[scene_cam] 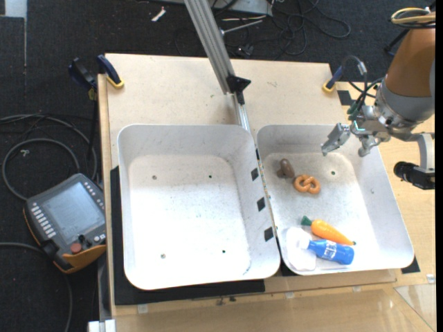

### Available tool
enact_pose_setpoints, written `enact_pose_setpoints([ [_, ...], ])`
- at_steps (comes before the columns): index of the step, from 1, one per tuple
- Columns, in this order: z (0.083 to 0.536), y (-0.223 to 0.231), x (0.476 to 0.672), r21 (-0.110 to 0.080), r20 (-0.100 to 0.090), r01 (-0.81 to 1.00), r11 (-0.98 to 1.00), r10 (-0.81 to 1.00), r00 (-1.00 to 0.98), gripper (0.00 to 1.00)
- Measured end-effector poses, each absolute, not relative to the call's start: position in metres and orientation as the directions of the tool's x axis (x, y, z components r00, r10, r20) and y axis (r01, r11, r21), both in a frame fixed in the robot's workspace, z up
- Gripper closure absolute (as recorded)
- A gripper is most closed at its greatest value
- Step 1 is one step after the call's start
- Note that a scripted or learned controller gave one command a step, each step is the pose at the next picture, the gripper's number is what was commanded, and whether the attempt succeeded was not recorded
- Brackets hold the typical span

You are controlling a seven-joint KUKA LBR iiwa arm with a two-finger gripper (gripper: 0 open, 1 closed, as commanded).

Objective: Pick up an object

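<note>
While the hand [351,141] hangs over the right bin's [387,206] far edge, its fingers are spread wide — nothing between them. Toward the bin's middle lie a brown piece [285,168] and pretzel [306,184]; carrot [330,232] and blue bottle [331,252] at its near rim.

no readable text anywhere. blue bottle [333,252] at 5 o'clock in the right bin [387,206] has a label, too small to read. handheld controller [68,216] at 9 o'clock has a screen and buttons, no legible markings.
</note>
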State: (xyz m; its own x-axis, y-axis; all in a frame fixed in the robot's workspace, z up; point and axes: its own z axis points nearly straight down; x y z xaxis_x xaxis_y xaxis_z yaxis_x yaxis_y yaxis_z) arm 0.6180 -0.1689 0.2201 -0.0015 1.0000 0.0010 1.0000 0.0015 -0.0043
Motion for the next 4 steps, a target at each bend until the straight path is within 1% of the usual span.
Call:
enact_pose_setpoints([
  [1, 0.223, -0.169, 0.619, 0.0, 0.0, 1.0, 0.003, 1.0, -0.003, 0.0],
  [2, 0.174, -0.167, 0.61, -0.005, 0.001, 1.0, -0.001, 1.0, 0.001, 0.0],
  [3, 0.12, -0.162, 0.599, -0.006, 0.001, 1.0, 0.0, 1.0, 0.0, 0.0],
  [4, 0.096, -0.162, 0.601, 0.005, -0.001, 1.0, -0.001, 1.0, 0.001, 0.0],
])
